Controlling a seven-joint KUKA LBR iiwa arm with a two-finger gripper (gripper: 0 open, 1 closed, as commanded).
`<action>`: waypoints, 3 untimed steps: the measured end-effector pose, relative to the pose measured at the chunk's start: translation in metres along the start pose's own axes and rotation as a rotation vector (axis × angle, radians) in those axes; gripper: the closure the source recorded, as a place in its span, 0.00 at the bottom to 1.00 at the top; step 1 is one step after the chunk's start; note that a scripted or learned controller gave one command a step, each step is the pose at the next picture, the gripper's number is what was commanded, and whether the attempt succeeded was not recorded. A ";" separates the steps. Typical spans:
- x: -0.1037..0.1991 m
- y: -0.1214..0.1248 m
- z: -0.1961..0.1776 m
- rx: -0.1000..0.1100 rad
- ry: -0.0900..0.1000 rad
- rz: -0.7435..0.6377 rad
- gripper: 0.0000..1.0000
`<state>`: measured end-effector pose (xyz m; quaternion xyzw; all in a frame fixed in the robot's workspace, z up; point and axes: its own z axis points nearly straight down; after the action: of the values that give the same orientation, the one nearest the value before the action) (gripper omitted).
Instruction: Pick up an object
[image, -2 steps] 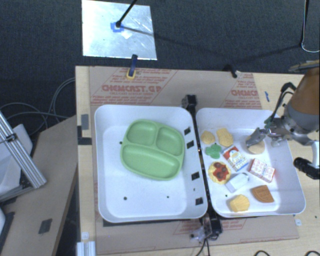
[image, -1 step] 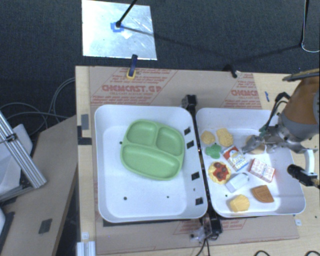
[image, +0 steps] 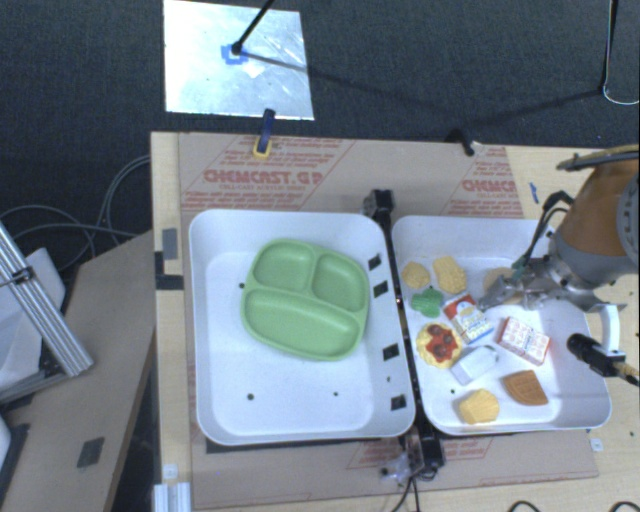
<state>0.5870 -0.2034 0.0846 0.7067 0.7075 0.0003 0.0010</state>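
The right bin (image: 575, 405) holds several toy foods. Among them are a round yellow biscuit (image: 415, 275), a yellow cracker (image: 449, 273), a green piece (image: 427, 300), a red-and-white packet (image: 470, 321) and a red-and-yellow pizza piece (image: 439, 343). There are also a red-and-white box (image: 522, 339), a pale block (image: 474, 364), a brown slice (image: 525, 387) and a yellow lump (image: 478, 406). My gripper (image: 503, 288) hangs low over the bin's upper middle, just above and right of the packet. I see nothing held in it.
The left bin (image: 215, 400) carries a green divided plate (image: 305, 298). The grey arm with its orange band (image: 600, 215) reaches in over the right bin's right rim. A black part (image: 592, 354) sticks out near that rim. Cardboard lies under both bins.
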 end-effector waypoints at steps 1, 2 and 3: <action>0.000 0.001 -0.011 -0.003 -0.001 0.000 1.00; -0.001 0.011 -0.073 -0.006 -0.001 -0.003 1.00; 0.004 0.020 -0.127 -0.001 0.000 -0.004 1.00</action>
<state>0.6063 -0.1990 0.2118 0.7055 0.7087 0.0007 0.0015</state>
